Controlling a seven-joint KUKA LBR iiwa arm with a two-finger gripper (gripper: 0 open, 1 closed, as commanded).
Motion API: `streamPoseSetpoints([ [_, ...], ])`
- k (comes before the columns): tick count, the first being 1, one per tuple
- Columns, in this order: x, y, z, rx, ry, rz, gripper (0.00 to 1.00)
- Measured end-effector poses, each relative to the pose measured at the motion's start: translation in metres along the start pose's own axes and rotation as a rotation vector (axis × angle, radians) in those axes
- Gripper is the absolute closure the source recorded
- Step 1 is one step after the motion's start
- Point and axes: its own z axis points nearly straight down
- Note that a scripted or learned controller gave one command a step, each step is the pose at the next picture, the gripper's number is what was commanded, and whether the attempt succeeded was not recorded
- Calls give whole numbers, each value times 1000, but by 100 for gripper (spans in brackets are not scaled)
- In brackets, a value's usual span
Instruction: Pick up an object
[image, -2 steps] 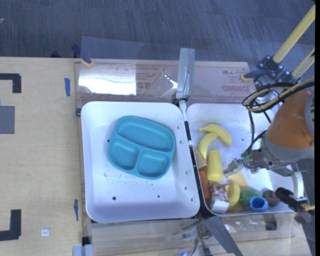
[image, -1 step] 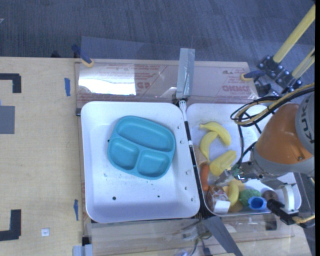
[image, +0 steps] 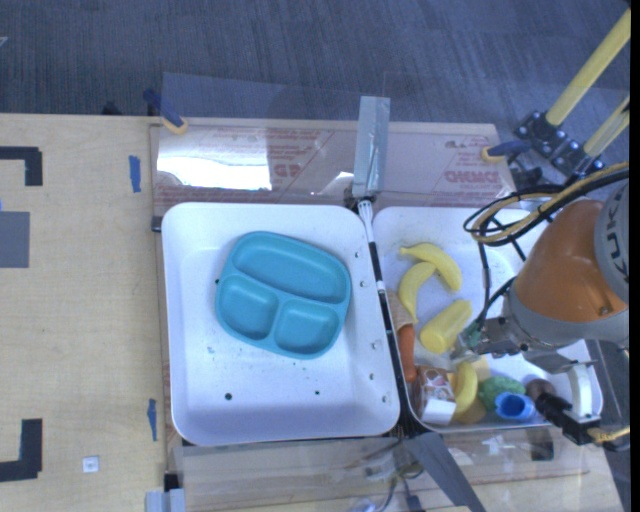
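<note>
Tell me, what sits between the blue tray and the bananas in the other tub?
In the camera view, bare white floor of the left bin, then the two bins' meeting rims, lie between the blue tray and the bananas.

Bench (image: 70, 300) – two white bins (image: 190, 330)

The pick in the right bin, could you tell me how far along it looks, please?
Nothing looks done yet: the bananas, the carrot and the blue cup all lie in the right bin. The arm is low over that bin's right side, its gripper's grasp unclear. Grasping and lifting remain. The blue tray sits in the left bin.
</note>
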Motion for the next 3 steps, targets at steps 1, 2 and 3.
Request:
streamPoseSetpoints([
  [1, 63, 28, -122, 7, 7, -20, 100],
  [2, 61, 26, -118, 17, 6, -16, 0],
  [3, 109, 26, -193, 12, 7, -7, 0],
])
